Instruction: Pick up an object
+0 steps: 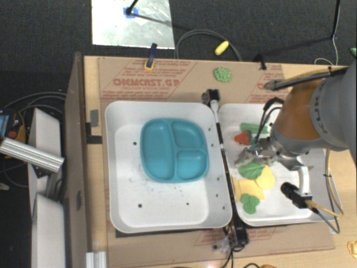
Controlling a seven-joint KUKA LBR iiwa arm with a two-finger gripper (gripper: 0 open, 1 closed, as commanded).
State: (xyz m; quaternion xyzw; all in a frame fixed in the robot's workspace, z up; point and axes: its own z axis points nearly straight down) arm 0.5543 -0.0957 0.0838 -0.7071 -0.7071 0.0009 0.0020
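Observation:
My gripper (249, 156) hangs low over the left half of the right bin (279, 214), with the grey and orange arm reaching in from the right. Just below it lies a green leafy piece (252, 170), partly on top of a yellow piece (266, 179). Just above it are a red piece (242, 139) and a green piece (249, 127). A yellow block (246, 189) and a small green broccoli-like piece (250, 204) lie toward the bin's front. Nothing visibly sits in the gripper.
The left bin (128, 205) holds a blue divided plate (173, 149). A black rail (218, 141) separates the two bins. On the cardboard behind the bins lies a green dotted disc (222, 74).

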